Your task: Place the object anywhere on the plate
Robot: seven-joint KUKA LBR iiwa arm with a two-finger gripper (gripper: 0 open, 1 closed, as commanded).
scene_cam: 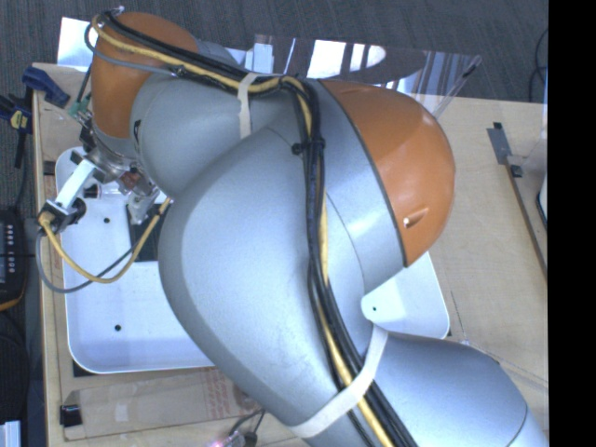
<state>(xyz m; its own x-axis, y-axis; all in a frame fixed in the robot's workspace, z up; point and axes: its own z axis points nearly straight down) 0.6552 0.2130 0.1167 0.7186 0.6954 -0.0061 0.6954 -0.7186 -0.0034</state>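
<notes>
My grey arm with its orange band [130, 54] stretches across from the lower right and covers most of both bins. Its wrist hangs over the far left part of the left white bin [112, 333]. The gripper [138, 196] points down into that bin, close to the floor near the bin's back left corner. The wrist and a white cable bracket [70, 192] hide much of it, and what lies under it is hidden.
A yellow cable [88, 270] loops from the wrist over the left bin's floor. A corner of the right bin [430, 298] shows past the arm. A blue clamp [42, 84] and a black device [9, 259] sit at the bench's left edge.
</notes>
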